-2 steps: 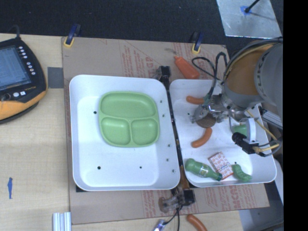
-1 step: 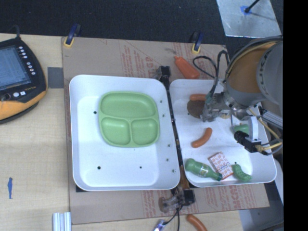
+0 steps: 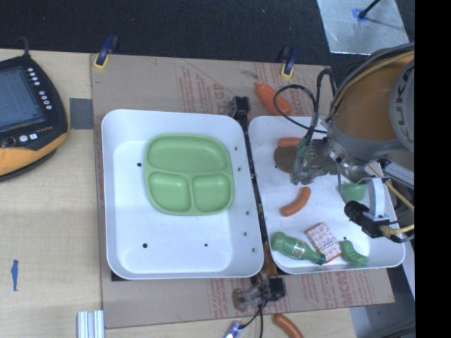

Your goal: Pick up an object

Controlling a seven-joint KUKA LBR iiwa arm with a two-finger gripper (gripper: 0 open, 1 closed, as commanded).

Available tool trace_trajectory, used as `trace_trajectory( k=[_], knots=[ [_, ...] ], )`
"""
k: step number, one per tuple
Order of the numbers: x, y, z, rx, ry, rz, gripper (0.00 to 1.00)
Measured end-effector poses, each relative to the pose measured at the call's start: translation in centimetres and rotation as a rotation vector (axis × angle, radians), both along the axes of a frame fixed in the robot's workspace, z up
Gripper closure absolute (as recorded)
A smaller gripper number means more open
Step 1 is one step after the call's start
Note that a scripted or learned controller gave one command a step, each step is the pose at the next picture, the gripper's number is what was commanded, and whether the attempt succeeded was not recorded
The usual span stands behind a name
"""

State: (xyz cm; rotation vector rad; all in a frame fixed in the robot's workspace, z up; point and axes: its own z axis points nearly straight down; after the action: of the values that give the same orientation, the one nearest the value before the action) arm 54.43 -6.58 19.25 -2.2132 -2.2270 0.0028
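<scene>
My claw (image 3: 304,169): low in the right bin (image 3: 394,259), grip unclear, I cannot tell.
Sausage (image 3: 295,201): just below it.
Green tray (image 3: 189,173): left bin (image 3: 120,189).

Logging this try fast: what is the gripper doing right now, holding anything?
Gripper: down in the right bin; open or shut cannot be told.
</scene>
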Motion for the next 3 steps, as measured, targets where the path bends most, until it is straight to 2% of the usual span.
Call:
trace_trajectory(
  k=[1, 2, 3],
  knots=[
    [-0.1, 0.0, -0.1, 0.000, 0.001, -0.001, 0.00],
    [0.2, -5.6, -10.2, -0.001, 0.004, -0.002, 0.00],
    [11.2, -6.7, -10.0, 0.000, -0.002, -0.003, 0.00]
  ],
)
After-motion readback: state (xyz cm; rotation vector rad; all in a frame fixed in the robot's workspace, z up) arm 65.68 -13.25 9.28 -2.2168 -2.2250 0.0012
